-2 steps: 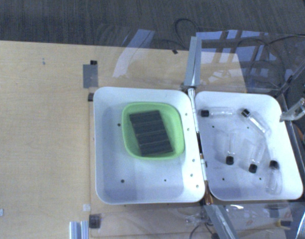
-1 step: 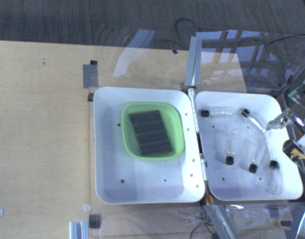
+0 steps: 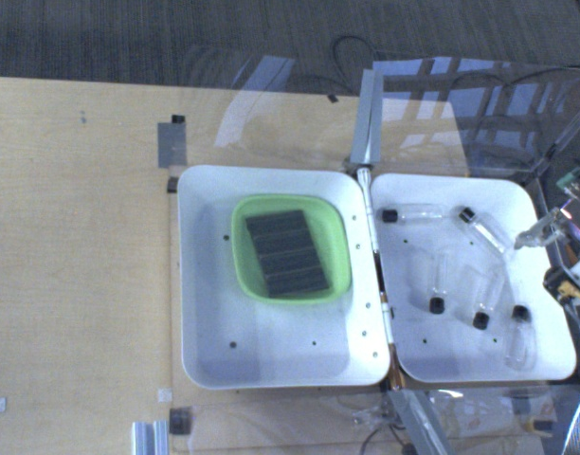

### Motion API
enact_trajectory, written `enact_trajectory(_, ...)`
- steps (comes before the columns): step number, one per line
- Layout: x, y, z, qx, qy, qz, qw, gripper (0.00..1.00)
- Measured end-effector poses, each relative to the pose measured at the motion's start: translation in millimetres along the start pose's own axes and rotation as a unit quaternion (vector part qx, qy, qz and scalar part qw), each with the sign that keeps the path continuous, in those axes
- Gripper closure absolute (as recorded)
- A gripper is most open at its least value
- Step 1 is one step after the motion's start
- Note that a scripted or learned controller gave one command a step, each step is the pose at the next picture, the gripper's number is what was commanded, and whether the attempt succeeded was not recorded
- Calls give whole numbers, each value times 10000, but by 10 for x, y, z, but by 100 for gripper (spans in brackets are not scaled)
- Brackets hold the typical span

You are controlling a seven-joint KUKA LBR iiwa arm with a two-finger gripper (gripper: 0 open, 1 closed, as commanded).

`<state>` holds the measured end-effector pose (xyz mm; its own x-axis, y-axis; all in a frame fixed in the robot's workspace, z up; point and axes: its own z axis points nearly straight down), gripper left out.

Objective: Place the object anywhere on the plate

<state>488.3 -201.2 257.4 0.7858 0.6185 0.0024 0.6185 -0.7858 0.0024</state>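
So two bins side by side on the bench [image 3: 72, 254]. The left bin [image 3: 271, 349] has the plate [image 3: 337, 254] sitting toward its far side, with a ridged slab [image 3: 286, 252] on it. The right bin [image 3: 555, 349] holds several vials [image 3: 480, 230] scattered around, mostly middle to near-right.

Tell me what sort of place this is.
Probably a robotics lab test bench, not a home or shop. Two white bins sit side by side on a wooden bench, one holding a green plate, the other clear vials, with cables behind.
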Motion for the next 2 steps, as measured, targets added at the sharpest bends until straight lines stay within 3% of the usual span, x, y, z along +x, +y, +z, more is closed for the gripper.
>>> enact_trajectory(1, 3, 1, -99, -8, -1, 538, 9986, 0)
enact_trajectory(2, -21, 41, -671, -30, 11, 2266, 9740, 0)
